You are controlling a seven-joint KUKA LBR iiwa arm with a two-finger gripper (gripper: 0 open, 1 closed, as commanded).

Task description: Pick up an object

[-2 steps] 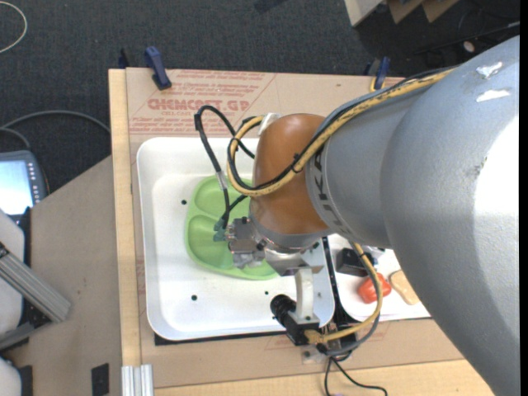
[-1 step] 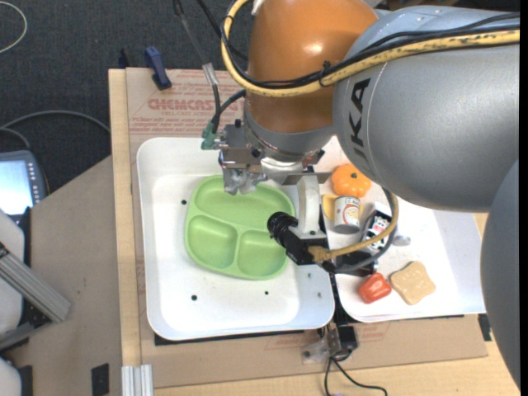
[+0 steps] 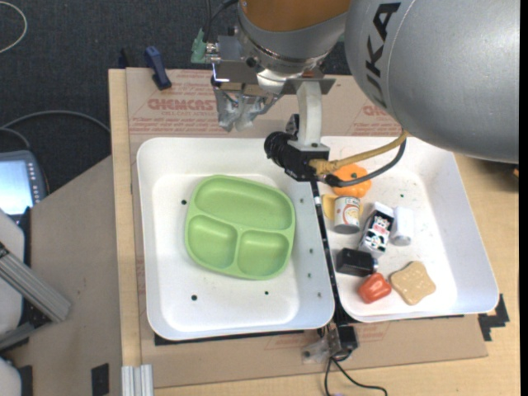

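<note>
Grey metal gripper (image 3: 239, 114) of ours hangs above the left bin's far rim (image 3: 206, 143); whether it is wide or narrow we cannot tell. Below it lies the green three-compartment plastic plate (image 3: 240, 225), which we judge light, stiff and slick, best pinched at its raised rim. "KA" shows on the arm (image 3: 437, 56); the cardboard (image 3: 177, 97) reads roughly "CHEMCAST".
</note>
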